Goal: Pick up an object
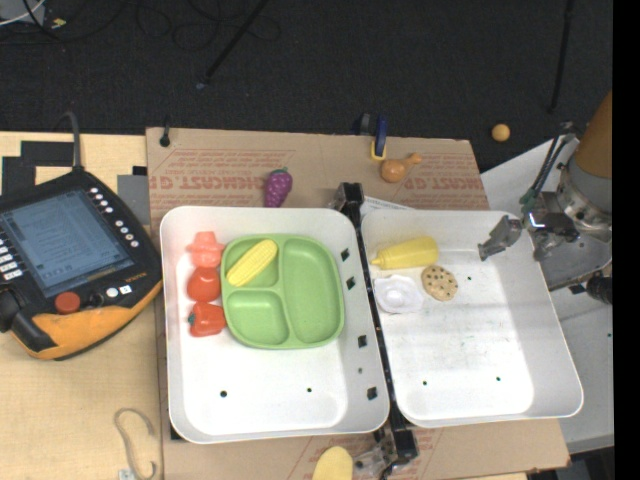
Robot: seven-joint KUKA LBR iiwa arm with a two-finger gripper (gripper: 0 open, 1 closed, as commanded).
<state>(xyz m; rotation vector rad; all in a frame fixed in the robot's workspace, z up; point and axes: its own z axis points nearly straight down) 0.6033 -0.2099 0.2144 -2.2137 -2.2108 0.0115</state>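
The arm [590, 183] reached in over the right bin's [520, 388] far right rim; whether its gripper [500, 236] was open could not be told. The mustard bottle [405, 254] and cookie [439, 283] lay near the bin's left wall, open floor below.

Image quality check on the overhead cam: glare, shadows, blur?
Camera view: even, diffuse light with soft shadows; both white bins are bright but not blown out, and the white item barely separates from the bin floor; dark backdrop up top loses detail; gripper and arm at right look slightly soft.
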